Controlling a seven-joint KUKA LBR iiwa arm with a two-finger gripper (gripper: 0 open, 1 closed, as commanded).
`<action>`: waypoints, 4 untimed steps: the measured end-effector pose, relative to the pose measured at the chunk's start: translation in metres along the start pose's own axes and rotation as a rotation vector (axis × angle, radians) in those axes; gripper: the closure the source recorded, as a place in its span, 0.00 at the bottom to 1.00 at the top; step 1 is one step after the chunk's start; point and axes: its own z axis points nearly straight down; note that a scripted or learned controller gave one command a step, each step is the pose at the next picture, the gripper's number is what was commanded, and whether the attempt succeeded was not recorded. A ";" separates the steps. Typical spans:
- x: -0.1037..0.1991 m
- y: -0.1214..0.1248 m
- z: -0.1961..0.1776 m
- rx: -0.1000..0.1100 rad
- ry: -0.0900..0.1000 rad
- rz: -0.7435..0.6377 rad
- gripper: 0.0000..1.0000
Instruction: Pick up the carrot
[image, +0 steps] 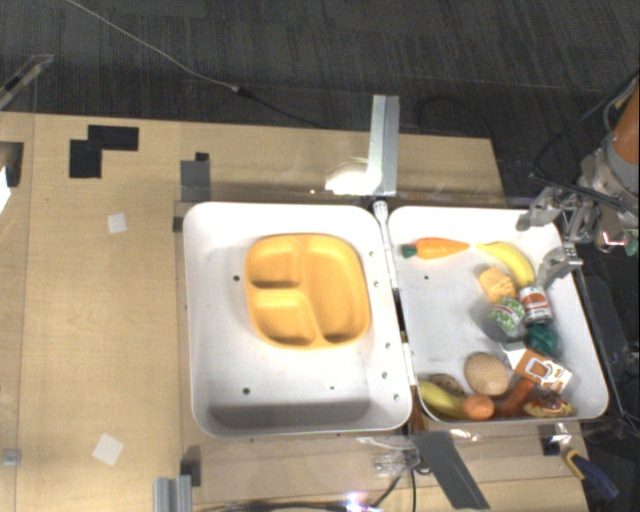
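The gripper (560, 235) hung over the far right corner of the right bin (440, 330), its two metal fingers (557, 264) standing apart with nothing between them. One finger tip reached just inside the bin's right rim; the other sat near the far rim.

Closest to the fingers lay a banana (508, 260), curving from the far edge toward the right wall, with a small yellow corn-like piece (496, 284) just beneath it. Beside these were a small bottle (535, 304) with a red-and-white label and a green-labelled can (507, 317); the writing on both was too small to read. A dark green item (543, 340) lay just below the bottle. An orange-and-white carton (545, 373) sat toward the near right corner, its print also unreadable.

The carrot (436, 248) lay along the far edge of the right bin, near its far left corner. Its long axis ran almost parallel to that far rim. The green top end pointed left toward the divider between the bins, and the orange tip pointed right toward the banana. It rested well to the left of the gripper, with the banana between them, and nothing touched it.

Along the near edge lay a brown potato (487, 373), a second banana (440, 397) and a small orange tomato-like fruit (479, 406).

The left bin (215, 300) held a yellow divided plate (303, 289) near its centre.
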 end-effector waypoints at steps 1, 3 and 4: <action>-0.026 0.017 0.182 0.002 -0.008 -0.176 0.00; -0.070 0.059 0.183 0.015 0.047 -0.005 0.00; -0.068 0.066 0.184 0.015 0.053 0.199 0.00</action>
